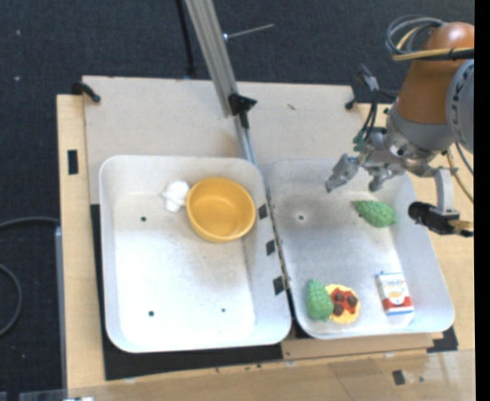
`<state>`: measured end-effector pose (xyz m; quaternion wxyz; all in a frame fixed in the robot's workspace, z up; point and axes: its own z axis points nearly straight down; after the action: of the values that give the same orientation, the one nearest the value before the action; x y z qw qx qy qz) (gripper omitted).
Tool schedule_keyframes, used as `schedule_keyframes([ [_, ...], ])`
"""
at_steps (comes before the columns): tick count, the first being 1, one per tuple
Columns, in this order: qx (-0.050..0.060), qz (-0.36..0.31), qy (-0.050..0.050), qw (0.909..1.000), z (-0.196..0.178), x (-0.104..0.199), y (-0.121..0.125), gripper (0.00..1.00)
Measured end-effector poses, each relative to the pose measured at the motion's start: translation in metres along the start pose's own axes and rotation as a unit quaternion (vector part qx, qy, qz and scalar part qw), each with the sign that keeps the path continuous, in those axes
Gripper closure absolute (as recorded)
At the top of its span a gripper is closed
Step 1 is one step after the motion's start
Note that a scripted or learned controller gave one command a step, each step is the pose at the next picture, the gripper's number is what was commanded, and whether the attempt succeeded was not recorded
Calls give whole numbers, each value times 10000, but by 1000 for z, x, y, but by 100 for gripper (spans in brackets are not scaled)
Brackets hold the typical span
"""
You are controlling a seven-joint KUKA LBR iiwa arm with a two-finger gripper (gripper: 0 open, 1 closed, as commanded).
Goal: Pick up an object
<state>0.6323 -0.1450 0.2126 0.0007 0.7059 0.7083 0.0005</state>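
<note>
Currently, scene: 2 shallow white bins sit side by side on the tabletop (pixel 145 115); the left bin (pixel 128 307) holds a yellow bowl (pixel 221 209) with a small white lump (pixel 176 195) touching its left rim.
Arm: 1 KUKA arm reaches in from the right, its gripper (pixel 360 179) hanging over the upper part of the right bin (pixel 312 241).
Jaws: they look spread apart with nothing between them (the 2 dark tips stand on either side of a bare patch of bin floor).
Nearest object: a green leafy toy (pixel 375 213), lying just below and slightly right of the jaws, near but apart from them.
Its lie: long axis runs from upper left to lower right, the narrower end toward the upper left, the fuller end toward the bin's right wall.
Other items: a green bumpy toy (pixel 317 300) touching a yellow piece with dark spots (pixel 342 302) at the bin's lower edge, and a small red-and-white carton (pixel 394 294) to their right.
Judgement: the pick is not yet made; the green leafy toy is the likeliest target, and closing across its short axis would call for a short shift down-right plus a descent.
</note>
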Motion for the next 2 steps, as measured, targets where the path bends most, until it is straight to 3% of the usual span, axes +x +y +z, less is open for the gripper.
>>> schedule_keyframes([
  [1, 1, -2, -3, 10000, 0, 0, 0, 0],
  [2, 35, 21, -11, 10000, 62, -3, -6, 0],
])
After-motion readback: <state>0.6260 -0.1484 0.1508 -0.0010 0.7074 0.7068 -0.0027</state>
